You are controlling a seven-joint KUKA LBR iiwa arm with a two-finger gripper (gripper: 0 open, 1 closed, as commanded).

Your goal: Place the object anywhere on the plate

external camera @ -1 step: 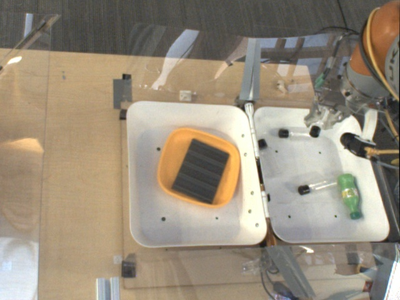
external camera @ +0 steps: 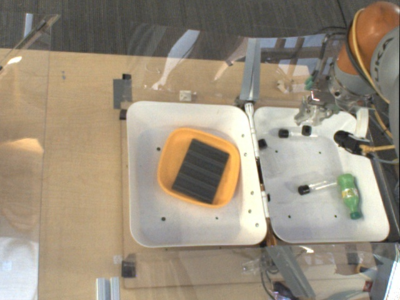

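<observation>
Nearest the camera, the wooden counter [external camera: 69, 230] carries two shallow white bins. Left bin [external camera: 144, 224] holds a round orange plate [external camera: 165, 167] with a dark ribbed rectangular block [external camera: 200, 170] lying on it. Right bin [external camera: 375, 230] holds a green plastic bottle [external camera: 349, 194] and a clear tube with black cap [external camera: 315, 187]. End effector [external camera: 312, 113] hovers over the far edge; open or closed cannot be told.

A black ridged block [external camera: 200, 170] covers most of the orange plate [external camera: 167, 179], leaving its rim bare.

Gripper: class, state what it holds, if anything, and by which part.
Nothing. The gripper hangs over the right bin's far edge; the green bottle lies apart on the bin floor.
</observation>
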